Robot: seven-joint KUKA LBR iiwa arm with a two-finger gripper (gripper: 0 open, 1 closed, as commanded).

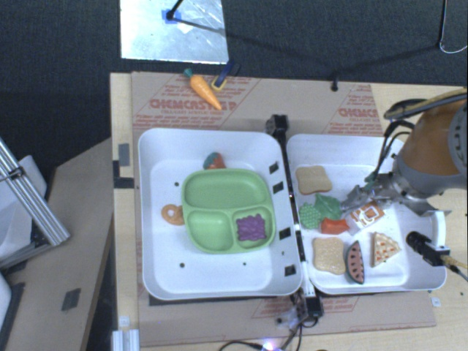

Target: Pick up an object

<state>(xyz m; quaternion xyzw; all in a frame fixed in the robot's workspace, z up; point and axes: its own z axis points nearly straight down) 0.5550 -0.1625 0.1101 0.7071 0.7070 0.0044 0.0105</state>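
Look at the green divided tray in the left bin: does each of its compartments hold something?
No. The green tray holds purple grapes in its lower right compartment alone; its other two compartments show bare green.

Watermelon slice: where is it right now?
In the camera view the watermelon slice lies in the right bin, near its front edge, between a bread slice on its left and a pizza slice on its right.
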